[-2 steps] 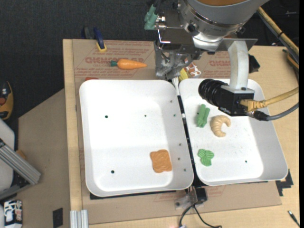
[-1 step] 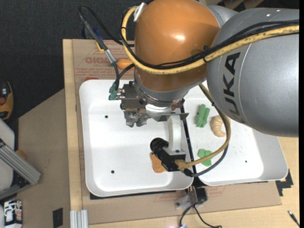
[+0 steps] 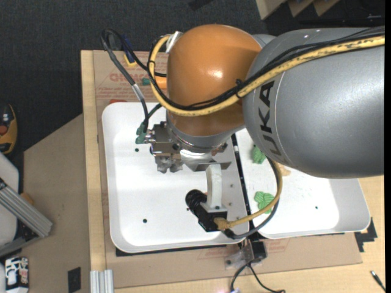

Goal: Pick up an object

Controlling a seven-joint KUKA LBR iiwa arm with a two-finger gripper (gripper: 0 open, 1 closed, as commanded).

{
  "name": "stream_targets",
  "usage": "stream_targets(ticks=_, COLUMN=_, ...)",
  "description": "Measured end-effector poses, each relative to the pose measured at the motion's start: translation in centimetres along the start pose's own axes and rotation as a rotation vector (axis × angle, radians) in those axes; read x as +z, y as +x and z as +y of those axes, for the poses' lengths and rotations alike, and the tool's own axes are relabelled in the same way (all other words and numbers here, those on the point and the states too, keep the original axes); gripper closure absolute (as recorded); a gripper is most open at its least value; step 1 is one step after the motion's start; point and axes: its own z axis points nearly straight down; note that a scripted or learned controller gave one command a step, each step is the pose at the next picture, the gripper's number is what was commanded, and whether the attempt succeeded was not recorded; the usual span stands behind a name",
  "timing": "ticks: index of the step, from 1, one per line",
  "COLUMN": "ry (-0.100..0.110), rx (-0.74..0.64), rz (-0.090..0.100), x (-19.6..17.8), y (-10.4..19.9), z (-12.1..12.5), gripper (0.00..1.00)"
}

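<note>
Figure: one arm (image 3: pixel 317 84) with its pincer (image 3: pixel 166 159) over two white bins on a brown worktop (image 3: pixel 91 102).

Counted: two bins, two green pieces, one arm. The pincer hangs over the upper middle of the left bin (image 3: pixel 128 188), under the orange wrist; whether it is apart or together cannot be told. The left bin's floor lies open toward its left and near rims, with bare white around the pincer on those sides. The arm covers the far part of the right bin (image 3: pixel 317 218). Both green pieces lie in the right bin, just beside the wall shared by the bins: the upper green piece (image 3: pixel 258 155) and the lower green piece (image 3: pixel 264 198). Both lie apart from the pincer, across that wall.
</note>
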Motion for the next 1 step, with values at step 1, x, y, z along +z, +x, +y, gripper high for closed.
stream_targets(ticks=1, ry=-0.028, rx=-0.002, rz=0.012, x=-18.6, y=-0.06, z=1.84, gripper=1.0)
